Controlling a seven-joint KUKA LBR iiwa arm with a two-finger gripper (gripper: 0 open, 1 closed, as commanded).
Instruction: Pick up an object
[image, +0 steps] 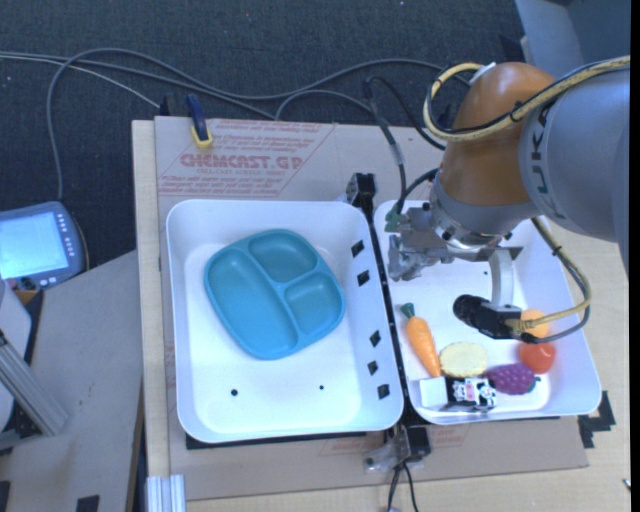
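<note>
Looming grey arm (560, 130) covers much of the right bin (575, 385), and its gripper (415, 255) near the carrot (424, 345) is unclear, so its opening cannot be judged.

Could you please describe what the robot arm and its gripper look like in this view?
The arm is smooth grey with a rounded orange band above the wrist. Yellow and black cables loop around it. The gripper is a boxy grey-metal assembly on a silver flange.

Dark carpet floor (250, 50) lay behind the bench, w/ black cables (120, 70) snaking across it. Bench top was brown cardboard (250, 160) w/ red print. At left sat a lit handheld screen (35, 245) beside a tan surface (70, 400); light was even.
</note>
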